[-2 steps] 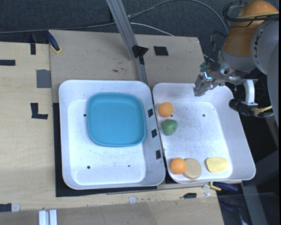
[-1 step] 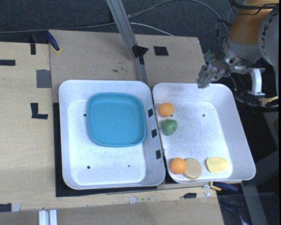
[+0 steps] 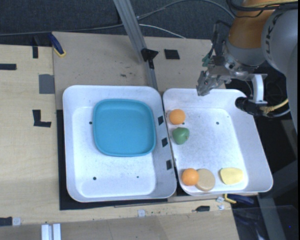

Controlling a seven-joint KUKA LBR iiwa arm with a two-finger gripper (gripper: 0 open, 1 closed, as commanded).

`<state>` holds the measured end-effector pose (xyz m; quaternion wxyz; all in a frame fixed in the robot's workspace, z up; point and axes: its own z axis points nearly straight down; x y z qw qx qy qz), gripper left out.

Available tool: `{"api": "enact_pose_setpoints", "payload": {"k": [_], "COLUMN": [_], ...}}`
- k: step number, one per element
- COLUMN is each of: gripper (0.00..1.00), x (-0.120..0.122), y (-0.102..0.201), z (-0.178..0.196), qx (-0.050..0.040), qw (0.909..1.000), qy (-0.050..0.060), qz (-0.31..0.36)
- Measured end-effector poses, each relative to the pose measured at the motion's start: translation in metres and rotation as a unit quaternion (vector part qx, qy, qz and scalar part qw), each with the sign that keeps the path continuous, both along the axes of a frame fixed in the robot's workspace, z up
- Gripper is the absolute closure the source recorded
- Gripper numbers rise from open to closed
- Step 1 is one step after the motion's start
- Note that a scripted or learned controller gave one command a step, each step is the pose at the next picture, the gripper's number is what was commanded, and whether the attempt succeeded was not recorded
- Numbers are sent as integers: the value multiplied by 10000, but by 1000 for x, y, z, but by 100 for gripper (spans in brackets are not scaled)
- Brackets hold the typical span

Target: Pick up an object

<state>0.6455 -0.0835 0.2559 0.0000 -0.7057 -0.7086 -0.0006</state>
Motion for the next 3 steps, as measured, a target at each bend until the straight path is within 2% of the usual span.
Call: {"api": "enact_pose_setpoints", "payload": {"k": [2,3], "gripper": [100,100], "x": [-26,-25], "y": [89,143], "z": [-5,-17], "qx": [0,-1], "qw": [10000,10000], "qy": [5,12], "qz": [1,2]}}
